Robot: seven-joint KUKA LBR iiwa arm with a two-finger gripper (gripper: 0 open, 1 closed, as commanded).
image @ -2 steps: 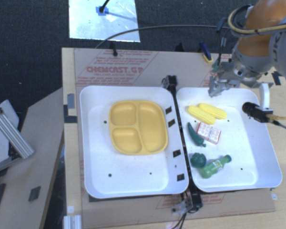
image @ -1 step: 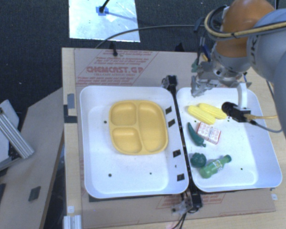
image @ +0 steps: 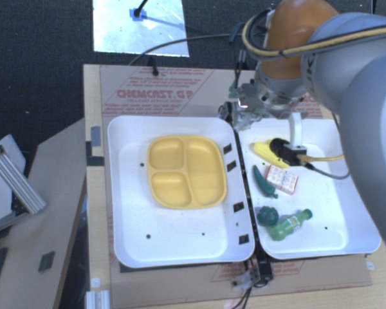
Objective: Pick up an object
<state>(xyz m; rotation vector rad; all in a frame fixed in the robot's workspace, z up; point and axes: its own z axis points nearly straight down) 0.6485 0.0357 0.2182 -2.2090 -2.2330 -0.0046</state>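
Scene brightly lit from above; glare seen on foil sheet (image: 139,17); soft shadows; arm (image: 354,76) blurred up close.

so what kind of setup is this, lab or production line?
Likely a robotics lab grasping rig: two shallow white plastic bins on a bench, toy items like a yellow compartment tray and green toy bottle, loose cables.

Two bins side by side on bench (image: 64,172). Left bin (image: 128,237): tray (image: 185,171) at centre. Right bin (image: 334,230): banana (image: 265,152) toward 11 o'clock, box (image: 282,179) just below it, pepper (image: 264,182) left of box, bottle (image: 289,224) at 6 o'clock.
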